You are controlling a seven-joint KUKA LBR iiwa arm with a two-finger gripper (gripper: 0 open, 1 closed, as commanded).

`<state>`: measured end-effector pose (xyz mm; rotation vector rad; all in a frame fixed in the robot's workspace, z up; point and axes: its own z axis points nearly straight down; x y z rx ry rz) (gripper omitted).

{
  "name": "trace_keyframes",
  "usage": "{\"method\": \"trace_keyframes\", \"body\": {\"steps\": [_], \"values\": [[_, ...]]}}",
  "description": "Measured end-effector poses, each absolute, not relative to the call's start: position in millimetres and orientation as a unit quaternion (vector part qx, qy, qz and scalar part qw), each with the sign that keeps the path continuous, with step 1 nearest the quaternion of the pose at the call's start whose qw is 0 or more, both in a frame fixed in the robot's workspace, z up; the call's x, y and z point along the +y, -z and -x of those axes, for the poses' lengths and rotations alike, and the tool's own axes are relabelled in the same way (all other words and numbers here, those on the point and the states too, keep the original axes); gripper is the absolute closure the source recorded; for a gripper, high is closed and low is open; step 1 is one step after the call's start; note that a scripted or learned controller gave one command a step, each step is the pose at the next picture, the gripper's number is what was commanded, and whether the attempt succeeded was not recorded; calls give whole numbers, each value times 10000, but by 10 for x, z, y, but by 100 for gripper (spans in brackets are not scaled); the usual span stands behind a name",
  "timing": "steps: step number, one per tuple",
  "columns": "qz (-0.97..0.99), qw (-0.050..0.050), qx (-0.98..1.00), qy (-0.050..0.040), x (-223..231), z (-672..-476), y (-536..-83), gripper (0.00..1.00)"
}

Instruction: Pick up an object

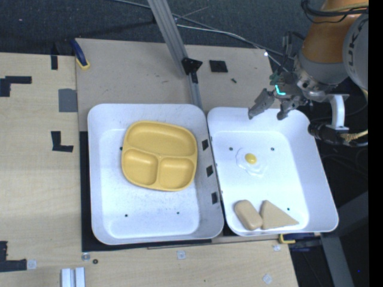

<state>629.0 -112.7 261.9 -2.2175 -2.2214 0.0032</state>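
In the right bin (pixel 311 166) lie a fried egg (pixel 251 159) near the middle, a tan bread roll (pixel 247 214) at the front, and a tan wedge-shaped slice (pixel 277 215) right beside it. My gripper (pixel 270 108) hangs over the bin's back rim, well behind the egg. Its two fingers are spread apart with nothing between them.
The left bin (pixel 108 208) holds a yellow divided plate (pixel 159 155) in its back half. A slanted metal pole (pixel 167 23) rises behind the bins. The arm's grey and orange wrist (pixel 332 31) fills the upper right, with cables along the right bin's edge.
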Motion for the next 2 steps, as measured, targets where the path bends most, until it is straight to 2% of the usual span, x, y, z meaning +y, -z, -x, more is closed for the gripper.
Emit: {"method": "trace_keyframes", "body": {"steps": [1,2], "values": [[7064,6,-7078,-4,-1127,-6295,-2628,0],[7068,23,-7074,-24,-1049,-6239,-2028,0]]}}
